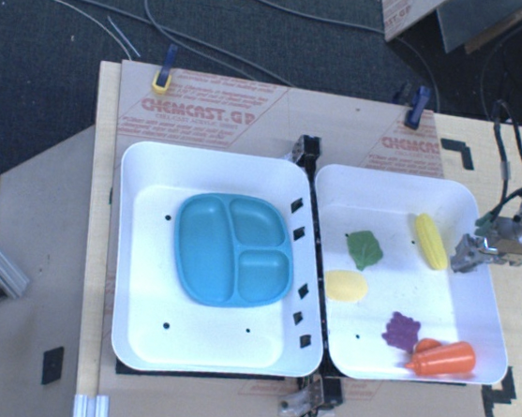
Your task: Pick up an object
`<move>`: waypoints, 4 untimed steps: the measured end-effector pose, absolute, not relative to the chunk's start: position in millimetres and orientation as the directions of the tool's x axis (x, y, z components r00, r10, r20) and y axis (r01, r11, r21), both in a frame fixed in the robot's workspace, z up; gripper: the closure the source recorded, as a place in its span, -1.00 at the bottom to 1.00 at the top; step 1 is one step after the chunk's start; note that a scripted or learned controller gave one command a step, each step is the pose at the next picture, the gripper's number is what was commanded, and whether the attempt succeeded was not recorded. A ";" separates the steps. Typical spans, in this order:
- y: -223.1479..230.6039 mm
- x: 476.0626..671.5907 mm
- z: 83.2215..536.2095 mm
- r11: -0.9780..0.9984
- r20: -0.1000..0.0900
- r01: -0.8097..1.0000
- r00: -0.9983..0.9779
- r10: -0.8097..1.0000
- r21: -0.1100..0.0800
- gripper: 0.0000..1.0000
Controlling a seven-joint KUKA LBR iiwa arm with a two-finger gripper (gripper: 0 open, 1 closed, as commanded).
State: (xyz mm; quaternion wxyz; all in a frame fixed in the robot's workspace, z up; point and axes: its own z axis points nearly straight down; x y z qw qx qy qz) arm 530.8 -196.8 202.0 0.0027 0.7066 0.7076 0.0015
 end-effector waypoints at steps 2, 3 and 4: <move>-143.2 543.9 211.3 0.006 0.003 1.000 -0.006 1.000 -0.001 1.00; -97.6 552.8 206.9 0.006 0.003 1.000 -0.006 1.000 -0.002 1.00; -34.8 562.3 206.8 0.008 0.003 1.000 -0.008 1.000 0.000 1.00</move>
